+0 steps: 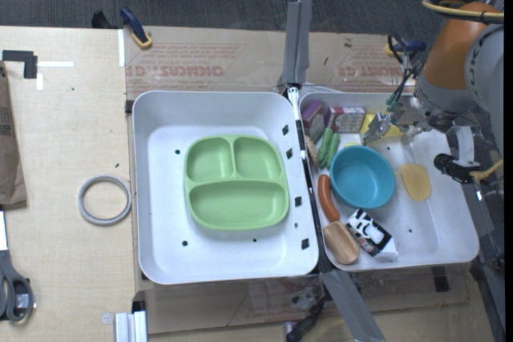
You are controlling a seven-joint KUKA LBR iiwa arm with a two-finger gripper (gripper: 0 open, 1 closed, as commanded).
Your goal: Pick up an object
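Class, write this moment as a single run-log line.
arm: over right bin far edge | gripper: above clutter, nothing seen held | blue bowl: in right bin | green plate: left bin

Bright, even overhead light, soft shadows, slightly soft focus throughout.

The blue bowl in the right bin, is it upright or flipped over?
Upright. The blue bowl shows its open mouth and inner floor to the camera, rim on top, sitting in the right bin.
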